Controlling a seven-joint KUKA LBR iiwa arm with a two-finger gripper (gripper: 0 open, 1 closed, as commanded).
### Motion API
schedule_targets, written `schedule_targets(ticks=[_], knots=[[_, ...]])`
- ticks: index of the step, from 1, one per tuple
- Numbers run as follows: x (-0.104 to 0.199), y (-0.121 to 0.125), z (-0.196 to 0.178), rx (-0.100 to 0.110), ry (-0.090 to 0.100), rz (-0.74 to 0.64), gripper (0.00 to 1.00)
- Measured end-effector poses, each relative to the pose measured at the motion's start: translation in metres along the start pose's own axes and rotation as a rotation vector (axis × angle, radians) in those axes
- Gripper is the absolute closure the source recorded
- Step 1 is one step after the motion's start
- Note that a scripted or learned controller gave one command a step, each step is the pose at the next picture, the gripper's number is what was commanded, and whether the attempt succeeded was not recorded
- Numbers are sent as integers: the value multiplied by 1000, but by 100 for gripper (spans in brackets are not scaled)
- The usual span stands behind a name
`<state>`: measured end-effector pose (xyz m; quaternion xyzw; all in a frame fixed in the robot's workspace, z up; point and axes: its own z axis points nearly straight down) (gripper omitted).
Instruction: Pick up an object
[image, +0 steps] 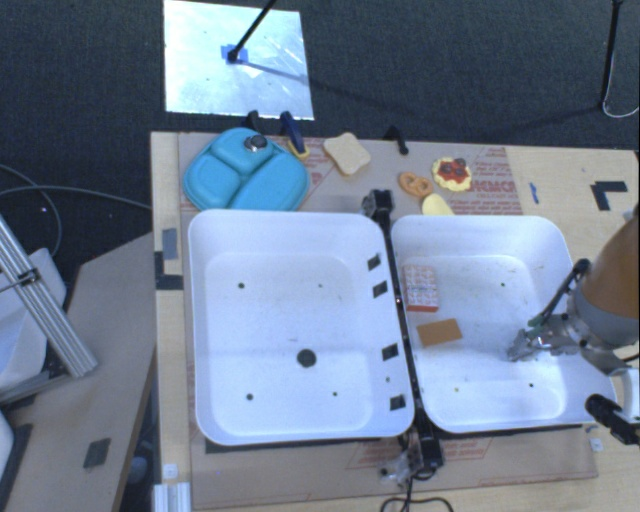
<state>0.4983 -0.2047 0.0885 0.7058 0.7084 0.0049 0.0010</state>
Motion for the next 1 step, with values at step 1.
schedule_targets(ticks=[1], knots=[[7,72,1,-3,-10,-4,100]])
